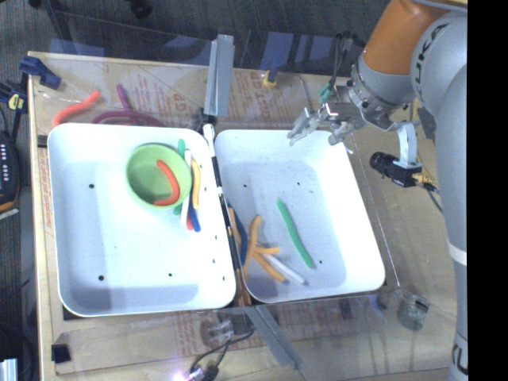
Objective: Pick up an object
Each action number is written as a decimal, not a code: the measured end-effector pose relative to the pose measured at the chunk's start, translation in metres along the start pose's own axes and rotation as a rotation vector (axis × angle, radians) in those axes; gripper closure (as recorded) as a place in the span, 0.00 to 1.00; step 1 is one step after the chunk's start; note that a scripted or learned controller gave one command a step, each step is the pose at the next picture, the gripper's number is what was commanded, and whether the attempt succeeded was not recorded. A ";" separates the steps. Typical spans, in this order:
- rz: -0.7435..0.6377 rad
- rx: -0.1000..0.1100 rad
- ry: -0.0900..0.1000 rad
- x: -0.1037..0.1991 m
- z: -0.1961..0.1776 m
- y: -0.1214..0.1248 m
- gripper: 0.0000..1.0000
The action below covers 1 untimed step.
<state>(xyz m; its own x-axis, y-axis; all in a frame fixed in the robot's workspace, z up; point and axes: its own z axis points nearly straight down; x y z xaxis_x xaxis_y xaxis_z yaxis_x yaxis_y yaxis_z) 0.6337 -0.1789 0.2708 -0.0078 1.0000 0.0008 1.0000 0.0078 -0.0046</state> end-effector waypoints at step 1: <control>-0.050 0.002 0.000 0.015 0.106 -0.053 0.00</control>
<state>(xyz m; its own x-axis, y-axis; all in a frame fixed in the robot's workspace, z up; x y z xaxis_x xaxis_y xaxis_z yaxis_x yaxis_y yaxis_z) 0.5803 -0.1640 0.1649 -0.0574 0.9984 0.0005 0.9983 0.0574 -0.0067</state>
